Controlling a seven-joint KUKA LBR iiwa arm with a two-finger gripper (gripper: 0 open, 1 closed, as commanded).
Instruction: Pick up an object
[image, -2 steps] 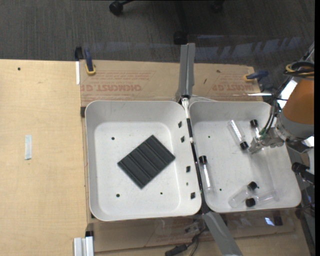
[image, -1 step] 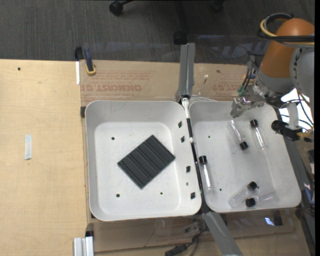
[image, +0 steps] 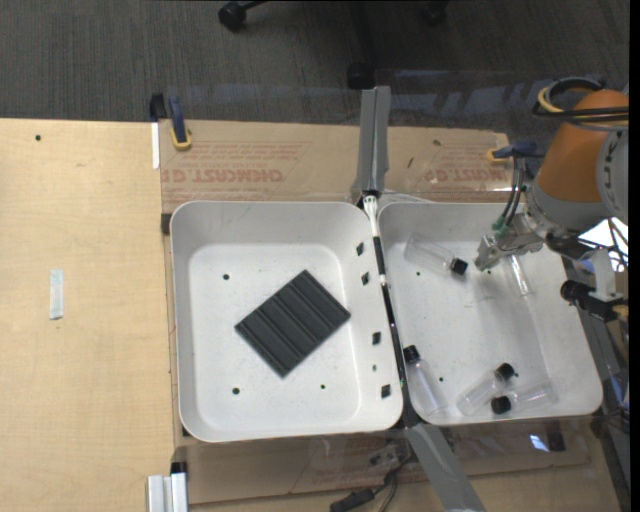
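KUKA arm's gripper (image: 497, 250) hangs low over the far part of the right bin (image: 570, 408). Nearest target: a clear tube w/ black cap (image: 437, 258), lying just left of the gripper, long axis running left-right, cap toward the gripper. Can't tell the hand's state from above. Arm enters from right, wrist approx vertical. Other tubes lie near edge; dark ridged pad (image: 293, 322) in left bin (image: 190, 330).

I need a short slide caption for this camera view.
Gripper over right bin of clear tubes; ribbed dark panel in left bin.

One fixed overhead camera looks down aslant on both bins (image: 190, 330).
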